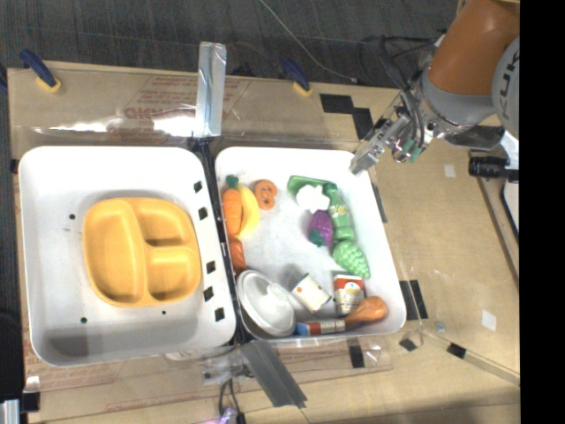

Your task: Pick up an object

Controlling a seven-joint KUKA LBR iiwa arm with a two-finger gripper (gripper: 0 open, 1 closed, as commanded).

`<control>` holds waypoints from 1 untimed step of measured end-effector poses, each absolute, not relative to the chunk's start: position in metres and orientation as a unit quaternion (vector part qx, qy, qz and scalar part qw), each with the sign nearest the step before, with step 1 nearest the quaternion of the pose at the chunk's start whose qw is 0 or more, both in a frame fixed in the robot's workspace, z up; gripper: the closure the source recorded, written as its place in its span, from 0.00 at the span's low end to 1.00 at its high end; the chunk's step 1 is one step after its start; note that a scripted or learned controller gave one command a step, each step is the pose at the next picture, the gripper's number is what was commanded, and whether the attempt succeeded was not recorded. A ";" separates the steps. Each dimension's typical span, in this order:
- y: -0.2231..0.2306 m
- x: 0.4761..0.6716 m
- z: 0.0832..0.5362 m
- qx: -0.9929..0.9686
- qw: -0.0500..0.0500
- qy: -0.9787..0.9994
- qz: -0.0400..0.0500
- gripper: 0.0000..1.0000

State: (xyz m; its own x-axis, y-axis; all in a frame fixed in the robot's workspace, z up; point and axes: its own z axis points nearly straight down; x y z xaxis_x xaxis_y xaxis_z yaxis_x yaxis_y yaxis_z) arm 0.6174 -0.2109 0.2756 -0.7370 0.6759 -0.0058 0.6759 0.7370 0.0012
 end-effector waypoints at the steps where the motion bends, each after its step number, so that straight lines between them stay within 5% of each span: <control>1: -0.155 0.639 0.272 0.378 0.002 0.926 -0.001 1.00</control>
